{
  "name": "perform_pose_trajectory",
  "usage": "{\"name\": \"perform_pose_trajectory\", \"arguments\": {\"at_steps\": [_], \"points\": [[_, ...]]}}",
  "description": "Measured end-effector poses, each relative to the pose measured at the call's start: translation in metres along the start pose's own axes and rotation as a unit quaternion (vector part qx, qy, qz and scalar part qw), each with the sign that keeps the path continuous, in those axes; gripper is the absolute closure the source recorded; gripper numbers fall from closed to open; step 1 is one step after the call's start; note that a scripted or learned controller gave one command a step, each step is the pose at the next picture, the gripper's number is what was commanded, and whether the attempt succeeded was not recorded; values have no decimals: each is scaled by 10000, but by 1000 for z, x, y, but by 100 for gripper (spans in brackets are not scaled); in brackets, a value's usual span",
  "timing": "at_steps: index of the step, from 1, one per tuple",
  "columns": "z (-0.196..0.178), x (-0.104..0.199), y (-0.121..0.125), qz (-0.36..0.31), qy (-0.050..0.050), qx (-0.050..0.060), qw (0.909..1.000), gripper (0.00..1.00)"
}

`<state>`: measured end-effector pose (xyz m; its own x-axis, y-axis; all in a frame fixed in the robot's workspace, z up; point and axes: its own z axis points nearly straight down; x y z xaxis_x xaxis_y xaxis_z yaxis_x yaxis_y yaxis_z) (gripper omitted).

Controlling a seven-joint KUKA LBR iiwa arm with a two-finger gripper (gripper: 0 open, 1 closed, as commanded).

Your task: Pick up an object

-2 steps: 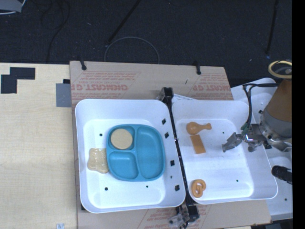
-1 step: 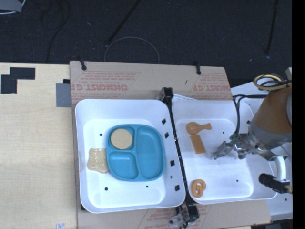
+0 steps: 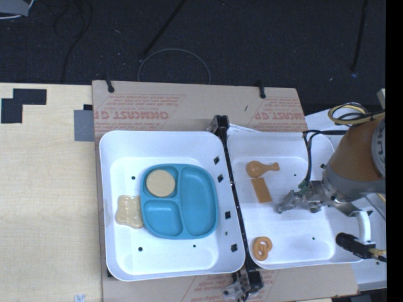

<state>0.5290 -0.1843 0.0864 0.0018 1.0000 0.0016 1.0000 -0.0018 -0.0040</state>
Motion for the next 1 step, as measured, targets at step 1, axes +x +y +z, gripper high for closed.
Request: {"name": "perform_pose_trajectory", "arguments": {"at_steps": [1], "points": [[-12, -1, 0, 19, -4, -12, 10000, 100]]}}
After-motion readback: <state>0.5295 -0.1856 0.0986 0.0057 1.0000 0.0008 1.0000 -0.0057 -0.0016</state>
